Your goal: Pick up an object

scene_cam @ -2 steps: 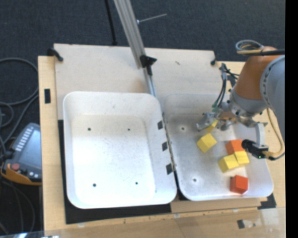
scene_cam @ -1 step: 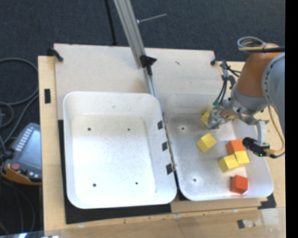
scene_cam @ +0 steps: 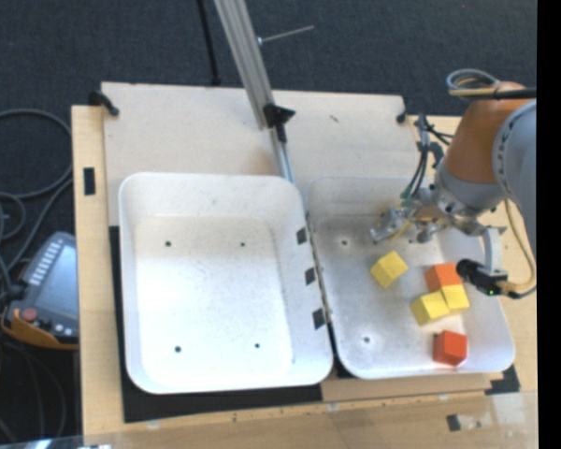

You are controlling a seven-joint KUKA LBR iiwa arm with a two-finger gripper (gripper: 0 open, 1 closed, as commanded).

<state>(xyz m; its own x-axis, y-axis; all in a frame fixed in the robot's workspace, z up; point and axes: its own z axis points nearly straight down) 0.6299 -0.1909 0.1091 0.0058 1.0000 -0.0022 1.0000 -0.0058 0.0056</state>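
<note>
Two shallow white bins sit side by side on the table (scene_cam: pixel 92 251). The left bin (scene_cam: pixel 215 283) shows a bare speckled floor with a few dark dots. The right bin (scene_cam: pixel 355 251) holds five small blocks, all toward its right half.

A yellow block (scene_cam: pixel 389 269) lies alone near the middle of that bin, turned so its corners point roughly up, down, left and right in the view; it looks close to cubic, with no clear long axis. Further right, an orange block (scene_cam: pixel 441 275) touches a small yellow block (scene_cam: pixel 455 296), which in turn sits against another yellow block (scene_cam: pixel 429 308); these three form a tight cluster. A red-orange block (scene_cam: pixel 450 346) stands apart below them, near the bin's lower right corner, also turned corner-on.

The arm (scene_cam: pixel 491 157) comes in from the right, its orange band above the wrist. Its pincer (scene_cam: pixel 393 229) hangs over the right bin, just above and slightly right of the lone yellow block, pointing left and down. Nothing is seen between its tips, and whether they are spread or closed cannot be told from this angle.

A slanted metal pole (scene_cam: pixel 248 54) rises behind the bins.
</note>
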